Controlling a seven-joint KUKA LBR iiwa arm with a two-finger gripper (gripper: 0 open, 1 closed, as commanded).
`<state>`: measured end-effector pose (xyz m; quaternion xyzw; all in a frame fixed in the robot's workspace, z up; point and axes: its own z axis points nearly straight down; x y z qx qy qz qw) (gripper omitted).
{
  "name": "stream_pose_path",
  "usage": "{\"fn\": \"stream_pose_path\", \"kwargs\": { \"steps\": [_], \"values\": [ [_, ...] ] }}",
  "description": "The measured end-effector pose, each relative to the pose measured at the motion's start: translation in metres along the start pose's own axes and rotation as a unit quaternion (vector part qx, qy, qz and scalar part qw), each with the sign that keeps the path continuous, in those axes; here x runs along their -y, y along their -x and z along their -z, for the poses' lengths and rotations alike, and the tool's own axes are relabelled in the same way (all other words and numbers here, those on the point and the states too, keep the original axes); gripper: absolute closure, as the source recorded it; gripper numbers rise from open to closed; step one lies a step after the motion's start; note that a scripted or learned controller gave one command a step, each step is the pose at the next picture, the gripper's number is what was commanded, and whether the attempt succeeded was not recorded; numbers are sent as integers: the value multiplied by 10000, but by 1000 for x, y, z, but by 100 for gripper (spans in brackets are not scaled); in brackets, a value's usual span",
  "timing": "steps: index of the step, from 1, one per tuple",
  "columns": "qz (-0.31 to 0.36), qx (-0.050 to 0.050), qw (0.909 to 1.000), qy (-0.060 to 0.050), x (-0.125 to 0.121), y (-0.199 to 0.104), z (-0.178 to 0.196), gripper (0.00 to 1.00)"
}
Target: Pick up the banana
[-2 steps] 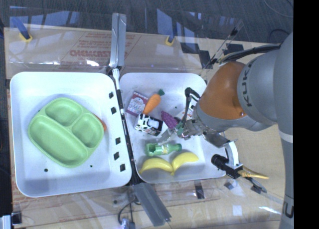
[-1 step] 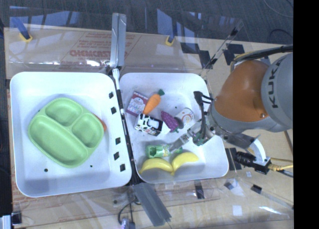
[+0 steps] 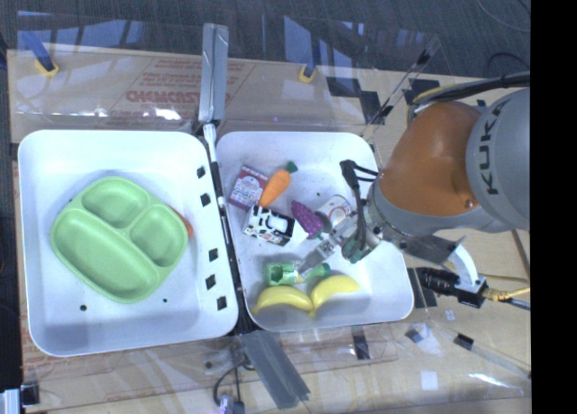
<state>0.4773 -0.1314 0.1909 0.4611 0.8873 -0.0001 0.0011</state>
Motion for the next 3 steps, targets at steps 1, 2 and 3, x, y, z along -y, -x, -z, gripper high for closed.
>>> {"fn": "stream_pose_path", "kwargs": {
  "steps": [1,2,3],
  "values": [
    [1,2,10000,1,0,0,0,0],
    [1,2,10000,1,0,0,0,0],
    [1,1,10000,1,0,0,0,0]
  ]
}}
